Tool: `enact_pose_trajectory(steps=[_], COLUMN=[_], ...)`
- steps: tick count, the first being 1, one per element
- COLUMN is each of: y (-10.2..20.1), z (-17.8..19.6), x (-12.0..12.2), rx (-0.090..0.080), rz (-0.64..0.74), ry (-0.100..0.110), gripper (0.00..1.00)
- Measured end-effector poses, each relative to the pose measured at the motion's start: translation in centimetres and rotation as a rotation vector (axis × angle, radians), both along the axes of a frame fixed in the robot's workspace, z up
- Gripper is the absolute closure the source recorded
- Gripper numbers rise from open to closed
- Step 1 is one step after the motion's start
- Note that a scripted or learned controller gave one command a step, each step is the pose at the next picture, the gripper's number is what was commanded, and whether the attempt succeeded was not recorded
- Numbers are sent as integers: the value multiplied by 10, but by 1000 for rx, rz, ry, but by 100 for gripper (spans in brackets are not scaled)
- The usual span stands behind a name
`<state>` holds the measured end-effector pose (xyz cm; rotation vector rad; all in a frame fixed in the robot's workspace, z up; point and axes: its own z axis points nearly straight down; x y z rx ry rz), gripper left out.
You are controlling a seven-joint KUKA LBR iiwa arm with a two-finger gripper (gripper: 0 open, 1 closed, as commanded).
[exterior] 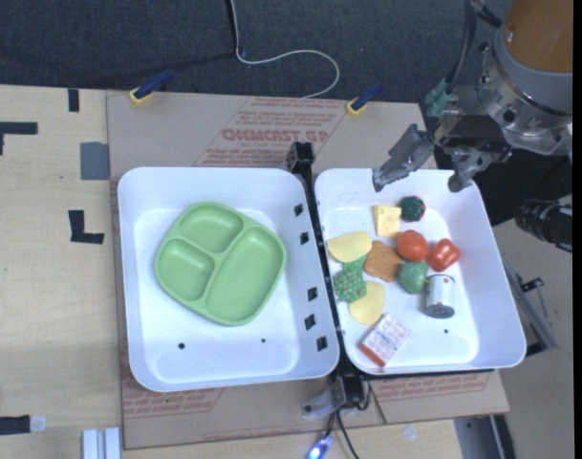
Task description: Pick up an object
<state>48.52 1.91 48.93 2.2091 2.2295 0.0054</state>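
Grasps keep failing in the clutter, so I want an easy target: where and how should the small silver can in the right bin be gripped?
Probably across the curved sides of the silver can, coming from straight above. It lies on its side at the pile's right edge, with bare bin floor to its right, though the green ball crowds its upper left.

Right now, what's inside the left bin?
A green tray with three compartments lies in the left bin. The bin floor beneath it is hidden.

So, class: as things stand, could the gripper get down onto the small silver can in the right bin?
Probably yes. The gripper hangs open above the right bin's far edge, and the silver can lies uncovered, though the red pepper and a green piece crowd its far side.
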Motion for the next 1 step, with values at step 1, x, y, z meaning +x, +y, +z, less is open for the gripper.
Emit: enact_pose_trajectory(steps=[1], y=[71], z=[-52], x=[18], rx=[-1], rz=[0], ry=[14], gripper=[0])
